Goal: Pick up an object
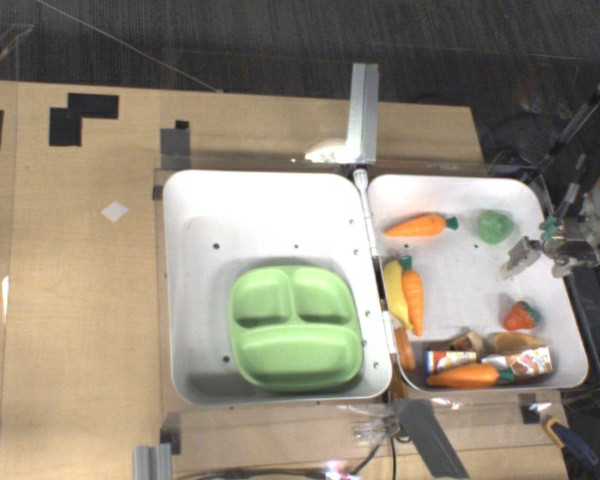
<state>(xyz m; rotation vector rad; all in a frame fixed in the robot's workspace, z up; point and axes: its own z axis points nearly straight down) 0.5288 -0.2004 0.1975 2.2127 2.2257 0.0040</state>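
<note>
1. Camera view, from above at a slant: my fingers (521,256) sit over the far right part of the right bin (450,196), close to its right wall. My arm (592,240) comes in from the view's right.
2. Finger state: I cannot tell whether they are apart or together. All I can make out is a small grey metal tip.
3. Candidate objects all lie in the right bin. Nearest to my fingers are the green round piece (494,226), just up-view and slightly left, and the red strawberry-like piece (520,315), down-view and apart from the tip.
4. Further left of my fingers, an orange carrot (417,227) lies crosswise near the top of the bin.
5. Against the bin's left wall, well left of my fingers, a second carrot (412,301) lies lengthwise, touching a yellow piece (393,293) beside it.
6. Down-view of my fingers, along the bin's bottom wall, is a crowded cluster: a third carrot (465,376), a printed packet (500,363) and some brown items I cannot identify.
7. The left bin (200,268), well left of my fingers, holds a green divided plate (295,326).
8. Both bins rest on the wooden tabletop (70,268).
</note>
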